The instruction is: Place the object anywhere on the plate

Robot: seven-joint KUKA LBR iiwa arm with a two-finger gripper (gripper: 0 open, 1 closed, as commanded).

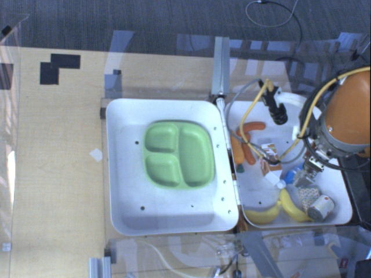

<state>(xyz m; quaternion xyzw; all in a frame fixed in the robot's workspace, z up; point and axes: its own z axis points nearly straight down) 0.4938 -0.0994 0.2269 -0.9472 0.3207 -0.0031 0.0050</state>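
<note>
A green plate (177, 154) with three compartments lies in the middle of the left white bin (124, 213); nothing rests on it. The right bin (342, 213) holds the loose objects: two yellow bananas (264, 214) along the front wall, a grey can (320, 206), an orange carrot (236, 149), a red sausage (253, 128), a small brown box (270, 158) and a blue piece (291, 174). My gripper (305, 172) hangs low over the right part of that bin, just above the blue piece and the can, far from the plate.
The arm's orange band (351, 112) looms over the right bin's far right side. Yellow and grey cables (255, 94) loop across that bin's back, ending in a black fitting (276, 110). A metal rail (220, 68) runs between the bins.
</note>
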